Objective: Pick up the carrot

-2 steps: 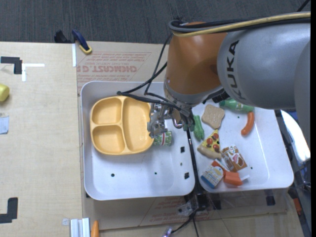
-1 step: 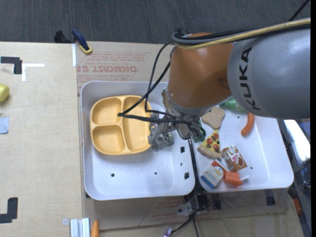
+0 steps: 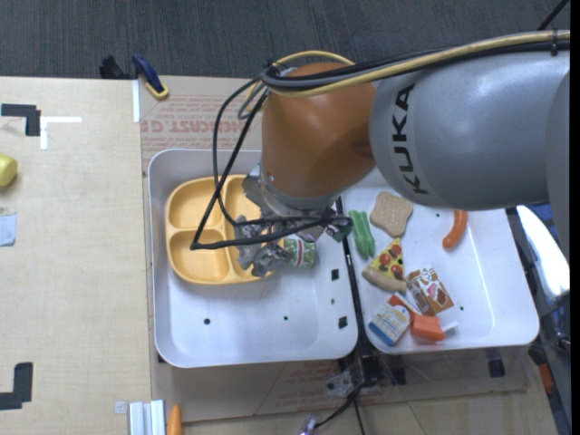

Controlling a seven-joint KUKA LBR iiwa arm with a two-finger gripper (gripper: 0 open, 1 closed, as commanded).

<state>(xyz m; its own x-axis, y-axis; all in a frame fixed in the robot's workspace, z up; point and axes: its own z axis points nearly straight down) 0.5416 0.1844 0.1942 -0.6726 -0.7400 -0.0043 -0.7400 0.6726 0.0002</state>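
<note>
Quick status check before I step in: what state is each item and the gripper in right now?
gripper: low over the yellow tray's right edge, left bin; fingers hard to read.
yellow tray: flat in left bin.
can: on its side by the tray.
carrot: lying loose in right bin, untouched.
green vegetable: lying flat.
bread slice: flat.
pizza slice: flat.

The arm's orange band (image 3: 313,125) hides the upper right part of the yellow tray (image 3: 195,234); beside that tray the gripper (image 3: 267,256) is a blur; its fingers' state is unclear.
</note>
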